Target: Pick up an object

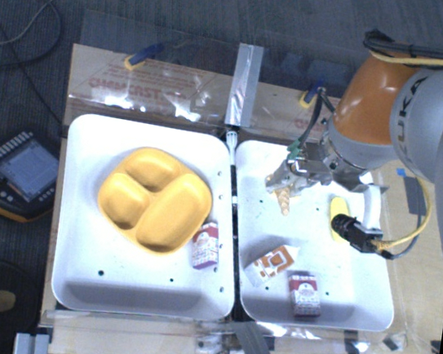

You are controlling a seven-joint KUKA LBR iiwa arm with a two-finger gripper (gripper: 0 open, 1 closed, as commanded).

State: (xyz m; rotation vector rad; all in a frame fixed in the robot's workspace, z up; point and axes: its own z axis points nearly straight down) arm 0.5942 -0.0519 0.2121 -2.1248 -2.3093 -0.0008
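Observation:
My gripper (pixel 279 192) hangs over the upper left part of the right bin (pixel 367 309), open, with nothing between its fingers. Below it in that bin lie an orange-and-white packet (pixel 273 262) and a dark red box (pixel 304 294). A small yellow object (pixel 339 208) lies to the gripper's right, partly hidden by the arm. The left bin (pixel 75 274) holds a large yellow cushion-like object (pixel 155 199) and a small red-and-white can (pixel 206 246) near its right wall.
A raised divider (pixel 232 215) separates the two bins. A black cable plug (pixel 354 231) juts from the arm over the right bin. A handheld pendant (pixel 16 174) lies on the floor to the left, off the bench.

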